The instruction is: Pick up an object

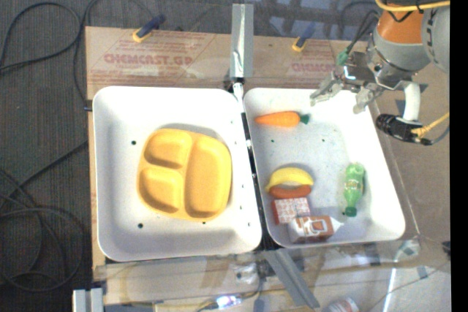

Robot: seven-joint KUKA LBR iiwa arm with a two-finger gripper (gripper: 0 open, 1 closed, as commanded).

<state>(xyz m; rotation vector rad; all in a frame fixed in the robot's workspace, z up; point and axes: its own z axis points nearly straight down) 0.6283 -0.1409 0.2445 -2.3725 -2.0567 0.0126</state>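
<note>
Two bins (110, 120), one tray (186, 173), five items (278, 119)

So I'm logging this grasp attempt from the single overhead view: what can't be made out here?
- Gripper: small in the camera view; nothing is seen between the fingers, which hang spread over the right bin's top rim.
- Carton and red packet: print too small to read.
- Arm: cut off by the right edge.
- Yellow tray: the underside is hidden.

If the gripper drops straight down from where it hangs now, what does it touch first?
Most likely the far rim of the right bin, or bare floor just inside it. The gripper, fingers spread, looks right of the carrot; depth is uncertain.
</note>
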